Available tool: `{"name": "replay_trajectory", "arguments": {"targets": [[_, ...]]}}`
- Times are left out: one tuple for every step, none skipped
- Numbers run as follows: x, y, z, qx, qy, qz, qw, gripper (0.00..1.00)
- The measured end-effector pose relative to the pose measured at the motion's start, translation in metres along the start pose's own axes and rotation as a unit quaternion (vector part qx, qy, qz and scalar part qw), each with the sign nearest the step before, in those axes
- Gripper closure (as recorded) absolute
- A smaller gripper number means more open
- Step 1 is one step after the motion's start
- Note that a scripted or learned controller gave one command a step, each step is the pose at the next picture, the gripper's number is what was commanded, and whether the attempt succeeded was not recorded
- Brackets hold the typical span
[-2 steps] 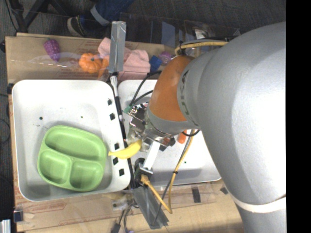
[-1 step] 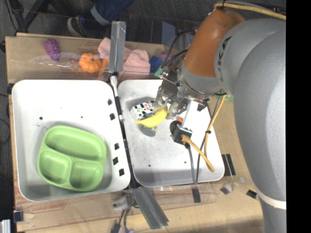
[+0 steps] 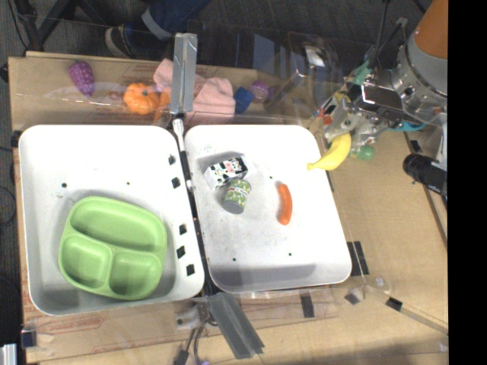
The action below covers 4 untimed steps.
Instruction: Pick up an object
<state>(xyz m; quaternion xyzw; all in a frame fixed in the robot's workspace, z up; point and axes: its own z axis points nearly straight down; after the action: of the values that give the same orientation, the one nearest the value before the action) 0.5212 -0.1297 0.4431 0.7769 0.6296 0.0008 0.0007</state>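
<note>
Glossy plastic banana [image 3: 333, 153]; smooth white bins [image 3: 319, 226] (matt green tray [image 3: 114, 245]).

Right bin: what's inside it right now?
The right bin holds a patterned carton, a small can against it, and an orange hot dog. The banana hangs at the gripper over its rim.

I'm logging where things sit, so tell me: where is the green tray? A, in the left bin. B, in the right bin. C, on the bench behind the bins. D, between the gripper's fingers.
A: the green tray lies in the left bin, toward its front, while the right bin holds the smaller items.
</note>
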Motion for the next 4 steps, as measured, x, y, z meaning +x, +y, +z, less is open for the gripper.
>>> {"name": "replay_trajectory", "arguments": {"targets": [[0.056, -0.018, 0.165, 0.004, -0.001, 0.091, 0.9959, 1.00], [-0.014, 0.110, 0.107, 0.002, -0.001, 0.025, 0.9997, 1.00], [-0.007, 0.054, 0.193, 0.004, 0.000, 0.082, 0.9966, 1.00], [0.026, 0.017, 0.169, 0.003, 0.000, -0.076, 0.9971, 1.00]]}}
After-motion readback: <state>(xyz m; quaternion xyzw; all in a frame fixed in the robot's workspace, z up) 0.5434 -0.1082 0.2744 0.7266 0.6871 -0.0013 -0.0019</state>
